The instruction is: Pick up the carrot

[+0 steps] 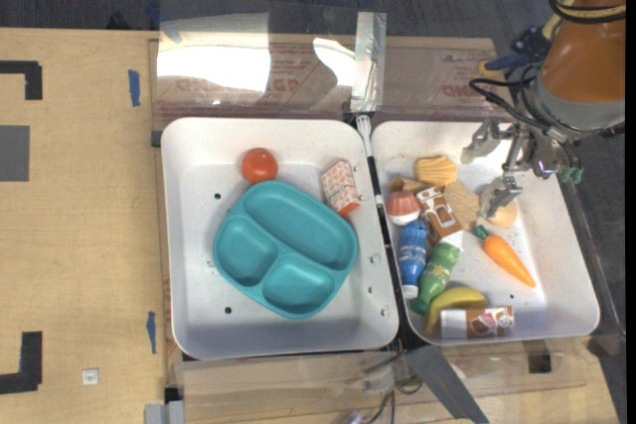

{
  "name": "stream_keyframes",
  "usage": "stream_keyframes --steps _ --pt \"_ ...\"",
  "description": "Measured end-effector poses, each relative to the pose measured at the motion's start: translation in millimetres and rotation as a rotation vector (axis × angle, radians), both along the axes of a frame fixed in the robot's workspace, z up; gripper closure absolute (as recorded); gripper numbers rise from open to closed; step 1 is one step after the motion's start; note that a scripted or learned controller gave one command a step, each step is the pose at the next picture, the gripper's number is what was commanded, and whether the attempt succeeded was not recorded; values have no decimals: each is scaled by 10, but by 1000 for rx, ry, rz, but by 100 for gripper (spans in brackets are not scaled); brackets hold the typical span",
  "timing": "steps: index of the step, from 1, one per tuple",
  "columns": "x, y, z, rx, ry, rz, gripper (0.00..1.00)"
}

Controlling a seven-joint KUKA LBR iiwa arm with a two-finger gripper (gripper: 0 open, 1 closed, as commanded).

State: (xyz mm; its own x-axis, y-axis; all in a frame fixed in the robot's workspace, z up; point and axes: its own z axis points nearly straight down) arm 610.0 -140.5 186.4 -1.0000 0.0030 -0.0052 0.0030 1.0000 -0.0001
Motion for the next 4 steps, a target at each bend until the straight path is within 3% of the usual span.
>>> stream_keyframes --steps 1,2,3,4 --pt "-765 -649 -861 1 8 -101 0" --pt "-707 -618 -712 -1 -7 -95 100" --pt "-996 -89 -151 1 -2 -70 100" --pt "-992 749 -11 3 1 -316 100"
